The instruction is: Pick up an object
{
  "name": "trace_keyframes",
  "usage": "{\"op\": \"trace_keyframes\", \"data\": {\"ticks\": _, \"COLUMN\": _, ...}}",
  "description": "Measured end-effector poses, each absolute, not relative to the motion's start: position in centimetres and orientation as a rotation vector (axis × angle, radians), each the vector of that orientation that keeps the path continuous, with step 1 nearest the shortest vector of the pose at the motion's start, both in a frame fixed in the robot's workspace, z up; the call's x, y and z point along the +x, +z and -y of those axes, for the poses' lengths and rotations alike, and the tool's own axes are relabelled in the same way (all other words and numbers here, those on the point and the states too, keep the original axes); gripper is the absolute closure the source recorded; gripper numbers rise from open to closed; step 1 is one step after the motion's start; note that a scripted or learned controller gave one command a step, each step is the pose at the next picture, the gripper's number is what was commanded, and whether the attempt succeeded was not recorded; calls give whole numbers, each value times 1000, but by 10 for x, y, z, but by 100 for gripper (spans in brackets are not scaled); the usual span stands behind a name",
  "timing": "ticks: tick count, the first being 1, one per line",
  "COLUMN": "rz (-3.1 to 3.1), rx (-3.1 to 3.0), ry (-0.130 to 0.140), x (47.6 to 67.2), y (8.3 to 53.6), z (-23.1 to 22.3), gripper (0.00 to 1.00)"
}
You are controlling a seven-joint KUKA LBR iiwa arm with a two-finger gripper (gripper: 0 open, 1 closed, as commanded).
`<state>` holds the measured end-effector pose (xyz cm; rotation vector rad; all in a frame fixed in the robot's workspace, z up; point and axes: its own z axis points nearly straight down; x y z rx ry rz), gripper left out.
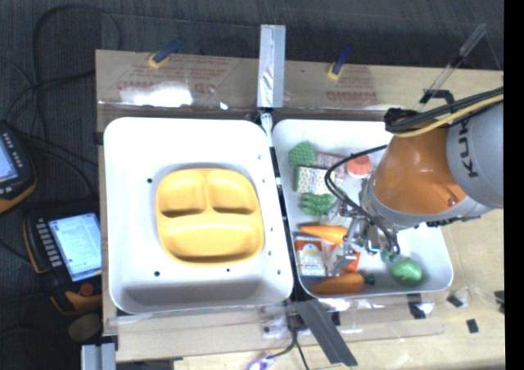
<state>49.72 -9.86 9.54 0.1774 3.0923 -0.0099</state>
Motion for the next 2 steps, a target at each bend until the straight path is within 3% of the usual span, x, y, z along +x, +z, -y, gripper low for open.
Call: {"op": "trace_keyframes", "data": {"ticks": 2, "rz": -3089, "rx": 285, "ry": -6, "x": 495, "y": 94, "z": 99, "gripper": 0}}
